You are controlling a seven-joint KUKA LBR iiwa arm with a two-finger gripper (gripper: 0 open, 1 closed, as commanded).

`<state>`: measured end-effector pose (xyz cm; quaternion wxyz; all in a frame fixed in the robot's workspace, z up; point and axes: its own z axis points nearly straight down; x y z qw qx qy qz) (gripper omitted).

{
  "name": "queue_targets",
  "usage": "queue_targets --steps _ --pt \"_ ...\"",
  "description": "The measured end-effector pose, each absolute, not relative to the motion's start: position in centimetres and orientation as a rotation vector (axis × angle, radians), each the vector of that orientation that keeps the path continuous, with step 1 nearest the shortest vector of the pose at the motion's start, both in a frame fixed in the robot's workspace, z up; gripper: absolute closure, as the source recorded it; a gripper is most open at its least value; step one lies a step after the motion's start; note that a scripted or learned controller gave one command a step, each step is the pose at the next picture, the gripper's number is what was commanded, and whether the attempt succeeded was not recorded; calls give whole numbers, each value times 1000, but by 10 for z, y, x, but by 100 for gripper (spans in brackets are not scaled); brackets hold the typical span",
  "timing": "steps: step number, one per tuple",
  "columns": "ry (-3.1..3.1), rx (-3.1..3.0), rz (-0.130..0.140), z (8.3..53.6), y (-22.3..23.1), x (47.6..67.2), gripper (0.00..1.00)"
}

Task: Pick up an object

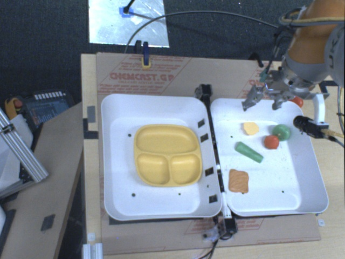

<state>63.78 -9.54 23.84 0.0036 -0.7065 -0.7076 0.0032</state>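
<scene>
No single object is fixed by the task; five small candidates are seen lying in the right-hand white bin [310, 198], in the right half of the frame. A pale yellow wedge-shaped piece [250, 128] is found nearest the top of the group, with a green rounded piece [281, 132] and a small red ball-shaped piece [271, 142] just beside each other to its right. A green cylindrical piece [248, 151] lies below the wedge at a slant, and an orange-brown flat piece [239, 181] lies lower down, near the divide between the bins.

The approach step is judged to be in hand. The two-finger gripper [265, 102] is held above the bin's upper edge, its fingers spread apart with nothing between them. A descent toward one piece is called for next, the yellow wedge being closest.

A further reddish object [297, 102] is partly covered by the gripper body and cannot be identified. The arm is cut off at the upper right of the frame. A yellow three-compartment plastic tray [164, 155] is seen in the left-hand white bin [116, 112].
</scene>
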Motion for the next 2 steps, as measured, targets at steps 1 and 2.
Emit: queue_targets --steps 1,2 --pt "-2226 -2219 -1 245 -95 640 0" --pt "-2222 -2218 3 183 -96 636 0"
